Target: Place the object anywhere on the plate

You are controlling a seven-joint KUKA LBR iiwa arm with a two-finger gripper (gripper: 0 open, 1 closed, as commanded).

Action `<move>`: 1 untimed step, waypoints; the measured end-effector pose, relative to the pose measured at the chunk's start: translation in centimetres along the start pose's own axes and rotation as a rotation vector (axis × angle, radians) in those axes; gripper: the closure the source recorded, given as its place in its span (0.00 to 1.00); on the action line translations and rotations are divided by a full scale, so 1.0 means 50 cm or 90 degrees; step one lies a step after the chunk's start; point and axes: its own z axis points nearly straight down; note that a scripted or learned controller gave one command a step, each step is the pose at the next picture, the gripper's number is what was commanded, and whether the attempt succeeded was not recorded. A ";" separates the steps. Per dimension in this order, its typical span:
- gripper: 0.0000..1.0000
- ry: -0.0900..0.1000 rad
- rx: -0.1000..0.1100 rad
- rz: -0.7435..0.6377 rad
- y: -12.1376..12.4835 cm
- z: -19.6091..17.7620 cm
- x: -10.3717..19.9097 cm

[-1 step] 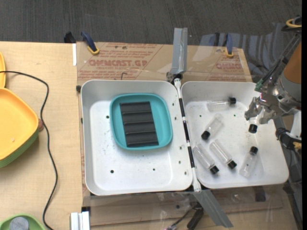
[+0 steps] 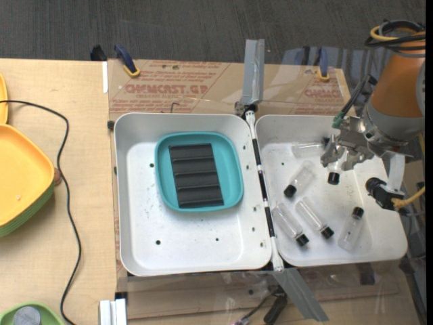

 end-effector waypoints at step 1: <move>0.00 0.000 0.000 0.000 0.000 0.000 0.000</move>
